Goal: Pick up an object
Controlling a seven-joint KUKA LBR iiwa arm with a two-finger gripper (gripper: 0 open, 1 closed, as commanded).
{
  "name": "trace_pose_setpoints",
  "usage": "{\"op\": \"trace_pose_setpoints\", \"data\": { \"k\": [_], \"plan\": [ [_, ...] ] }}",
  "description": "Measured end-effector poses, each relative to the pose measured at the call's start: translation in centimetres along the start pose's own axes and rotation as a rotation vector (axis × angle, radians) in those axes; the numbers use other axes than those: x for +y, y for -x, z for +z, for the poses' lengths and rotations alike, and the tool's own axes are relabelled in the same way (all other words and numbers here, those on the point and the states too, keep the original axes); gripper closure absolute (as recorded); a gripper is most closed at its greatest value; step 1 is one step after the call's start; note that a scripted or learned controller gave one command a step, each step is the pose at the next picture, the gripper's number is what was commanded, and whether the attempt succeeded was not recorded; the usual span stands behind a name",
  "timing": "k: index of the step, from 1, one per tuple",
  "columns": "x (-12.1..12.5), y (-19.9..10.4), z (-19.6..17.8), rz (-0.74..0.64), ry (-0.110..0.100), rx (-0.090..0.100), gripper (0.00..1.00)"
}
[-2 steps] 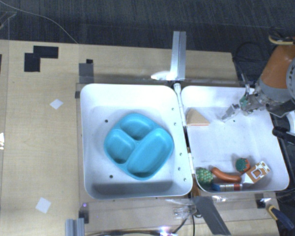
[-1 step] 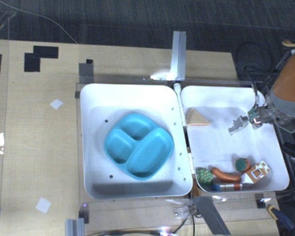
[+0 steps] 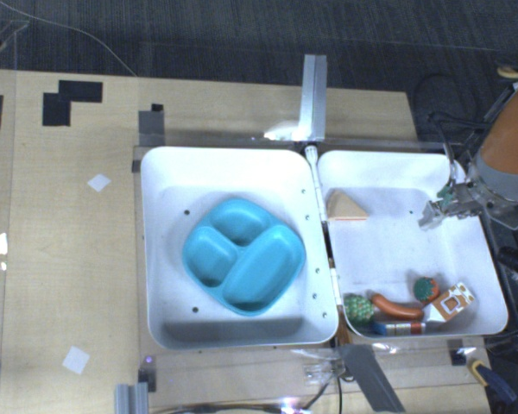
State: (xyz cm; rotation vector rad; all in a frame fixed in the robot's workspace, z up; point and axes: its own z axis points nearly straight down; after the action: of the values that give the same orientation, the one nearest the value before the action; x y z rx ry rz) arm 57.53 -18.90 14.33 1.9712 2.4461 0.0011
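The right bin (image 3: 388, 171) holds a tan wedge-shaped block (image 3: 346, 206) near its left wall. Along its front edge lie a green bumpy piece (image 3: 358, 306), an orange sausage-shaped toy (image 3: 397, 305), a small round orange-and-green item (image 3: 426, 289) and an orange-and-white box (image 3: 454, 300). My gripper (image 3: 442, 205) hangs over the right side of this bin, above bare bin floor, well apart from all the objects. Nothing shows between its fingertips.
A blue three-compartment tray (image 3: 242, 255) sits in the left bin (image 3: 168, 188). A metal post (image 3: 314, 97) stands behind the divider between the bins. The arm's orange band (image 3: 509, 141) comes in at the right edge.
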Motion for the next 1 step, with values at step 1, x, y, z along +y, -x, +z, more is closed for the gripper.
{"op": "trace_pose_setpoints", "data": {
  "k": [1],
  "plan": [
    [0.31, 1.79, 5.53, -0.099, 0.008, -0.004, 1.0]
  ]
}}
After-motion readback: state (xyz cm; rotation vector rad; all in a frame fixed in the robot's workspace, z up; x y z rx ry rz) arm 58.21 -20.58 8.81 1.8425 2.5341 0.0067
